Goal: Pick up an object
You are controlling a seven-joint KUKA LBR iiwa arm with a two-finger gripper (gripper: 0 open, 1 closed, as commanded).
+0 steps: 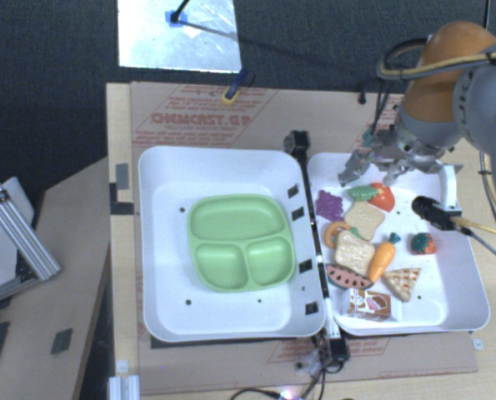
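1. The likeliest target is the red toy tomato with a green stalk [376, 195], lying in the upper part of the right white bin [473, 286], nearest the tool.
2. The tool [373, 172] hangs just above and behind the tomato, its two fingers spread wide with nothing between them; one tip stands to the left near the bin's back wall, the other close over the tomato.
3. Crowding it are a purple toy grape bunch [328, 203] to the left, a pale toast slice [365, 217] touching below, and farther down an orange toy carrot [382, 258], a pizza wedge [403, 282] and a watermelon slice [348, 276].
4. To grasp well, the arm should probably centre both fingers astride the tomato, descend straight, and close only once the tips clear the toast.
5. The left white bin [160, 223] on the table holds a green divided tray [235, 242], well apart.
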